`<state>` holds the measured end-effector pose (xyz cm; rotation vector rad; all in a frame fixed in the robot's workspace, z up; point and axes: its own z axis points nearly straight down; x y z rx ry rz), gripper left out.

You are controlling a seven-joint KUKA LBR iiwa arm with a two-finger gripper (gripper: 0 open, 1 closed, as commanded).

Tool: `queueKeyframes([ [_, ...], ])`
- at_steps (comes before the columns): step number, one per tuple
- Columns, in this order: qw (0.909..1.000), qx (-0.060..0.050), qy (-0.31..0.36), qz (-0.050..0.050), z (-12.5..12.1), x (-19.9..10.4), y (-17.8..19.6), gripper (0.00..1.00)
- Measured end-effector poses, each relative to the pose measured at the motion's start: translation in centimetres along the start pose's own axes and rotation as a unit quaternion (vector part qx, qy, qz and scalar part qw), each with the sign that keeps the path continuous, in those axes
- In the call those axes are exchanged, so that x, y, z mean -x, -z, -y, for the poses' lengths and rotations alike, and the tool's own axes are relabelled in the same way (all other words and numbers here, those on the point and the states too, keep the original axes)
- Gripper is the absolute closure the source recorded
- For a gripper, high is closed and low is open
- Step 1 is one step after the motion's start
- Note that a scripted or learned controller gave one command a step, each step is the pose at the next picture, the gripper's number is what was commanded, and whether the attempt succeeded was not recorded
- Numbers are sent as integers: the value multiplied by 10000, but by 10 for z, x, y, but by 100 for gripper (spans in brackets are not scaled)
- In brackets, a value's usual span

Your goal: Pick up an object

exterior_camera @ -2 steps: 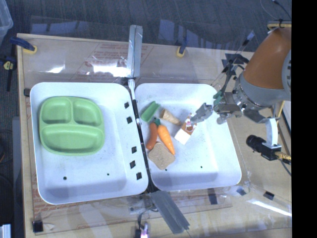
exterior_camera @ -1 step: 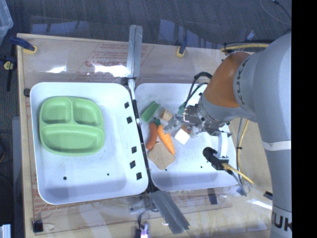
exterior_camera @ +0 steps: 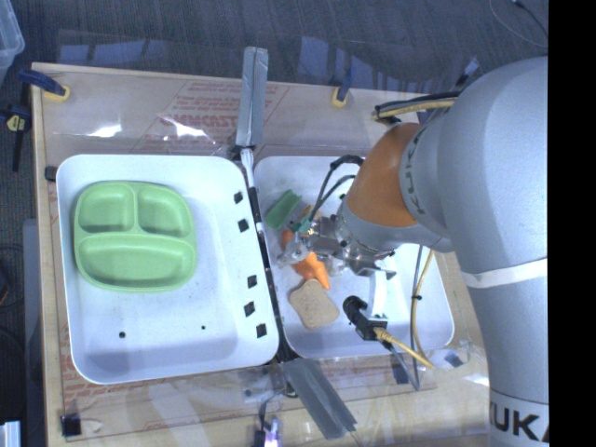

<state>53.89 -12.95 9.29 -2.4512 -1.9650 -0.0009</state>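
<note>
Jaws cannot be judged: the gripper (exterior_camera: 315, 243) is hidden under its own wrist, low in the right bin (exterior_camera: 433, 329). An orange carrot-shaped toy (exterior_camera: 314, 269) lies just beside it (perhaps touching), near a flat tan bread-like slice (exterior_camera: 313, 306) and a green block (exterior_camera: 281, 209).

Lighting was even and fairly bright, from overhead. White bins (exterior_camera: 140, 352) read slightly bluish, close to blown out on the flat floors. Specular glare showed on the clear plastic sheet (exterior_camera: 140, 124) behind the left bin, and a soft highlight ran along the grey arm (exterior_camera: 494, 166) casing. Shadows were faint and diffuse: a thin one under the green divided tray (exterior_camera: 135, 234), a darker patch beneath the wrist. Small items in the right bin were soft, with low resolution. The dark floor at top was underexposed and grainy.
</note>
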Motion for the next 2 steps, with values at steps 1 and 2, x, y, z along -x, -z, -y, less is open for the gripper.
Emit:
queueKeyframes([
  [1,10000,-5,20,-2,-1,0,10,100],
  [2,9973,0,734,1,-23,-39,208,100],
])
